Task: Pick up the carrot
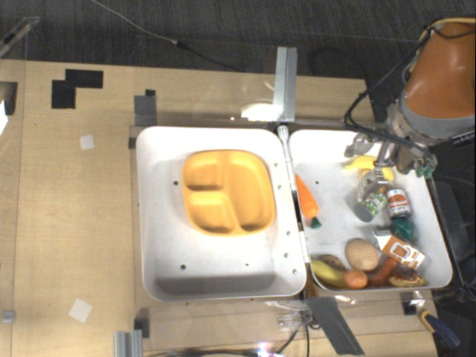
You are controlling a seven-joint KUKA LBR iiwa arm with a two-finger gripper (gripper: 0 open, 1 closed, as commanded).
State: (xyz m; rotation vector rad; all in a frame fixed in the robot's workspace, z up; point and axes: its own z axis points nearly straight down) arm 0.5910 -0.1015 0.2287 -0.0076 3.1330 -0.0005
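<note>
The carrot (306,197) is orange with a green stem end and lies along the left wall of the right bin (331,155), its stem end pointing toward the front. My gripper (378,171) hangs over the right part of that bin, well to the right of the carrot and apart from it. It is above a yellow item (359,162) and a grey can (369,201). The orange-banded wrist (439,80) sits above it at the upper right.
A yellow divided plate (225,190) lies in the left bin (160,222). The right bin also holds a red-labelled bottle (398,203), a potato (362,253), a banana (327,271), a small orange fruit (355,279) and a carton (402,253), crowded at the front right.
</note>
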